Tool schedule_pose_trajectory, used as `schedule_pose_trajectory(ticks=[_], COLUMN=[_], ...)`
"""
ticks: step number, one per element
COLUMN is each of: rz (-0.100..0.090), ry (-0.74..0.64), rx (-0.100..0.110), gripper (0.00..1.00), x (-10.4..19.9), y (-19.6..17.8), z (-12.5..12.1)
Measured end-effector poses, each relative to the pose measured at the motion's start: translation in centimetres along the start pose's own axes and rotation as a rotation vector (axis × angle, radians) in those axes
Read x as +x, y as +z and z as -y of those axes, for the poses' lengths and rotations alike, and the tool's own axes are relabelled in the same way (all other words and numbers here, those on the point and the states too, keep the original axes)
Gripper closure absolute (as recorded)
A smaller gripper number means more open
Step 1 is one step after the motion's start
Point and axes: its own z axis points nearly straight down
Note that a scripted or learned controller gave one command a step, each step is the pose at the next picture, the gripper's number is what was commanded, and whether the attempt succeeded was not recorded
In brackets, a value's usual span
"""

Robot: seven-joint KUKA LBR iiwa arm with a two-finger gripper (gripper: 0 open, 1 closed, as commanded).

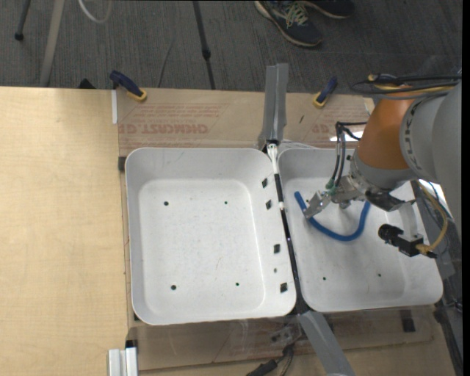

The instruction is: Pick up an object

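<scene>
Arm (411, 139) is in from the right, grey with the orange band (385, 132) showing above the wrist, hanging over the right bin (352, 294). Pincer (317, 206) is low in that bin's upper left part, pointing toward the divider between the bins.

Object in play: a blue flexible tube (339, 231), looks like a hose or cable piece, curved in a loose U. One end sits near the pincer tips by the bin's left wall, the loop runs down and right, and the other end rises beside the wrist. The tube's upper left stretch passes right at the fingertips. Can't tell if the fingers are apart or pinched on it; the tips are small and blurred against the tube, so no call on a grip.

Left bin (198, 235) sits just beside the right one, the two touching along the middle seam. Both rest on the cardboard sheet (191, 121) on the desk (59, 220).

Two blue-and-yellow clamps (126, 84) at the cardboard's far edge. Black cable connector (396, 239) hangs off the wrist over the right bin. Someone's sneaker (294, 20) on the floor up top, plus tripod legs (202, 40).
</scene>
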Motion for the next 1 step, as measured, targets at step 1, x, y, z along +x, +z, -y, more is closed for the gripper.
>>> schedule_pose_trajectory(ticks=[1], rz=[-0.002], ry=[-0.175], rx=[0.002], gripper=[0.00], x=[1.39], y=[0.01], z=[5.66])
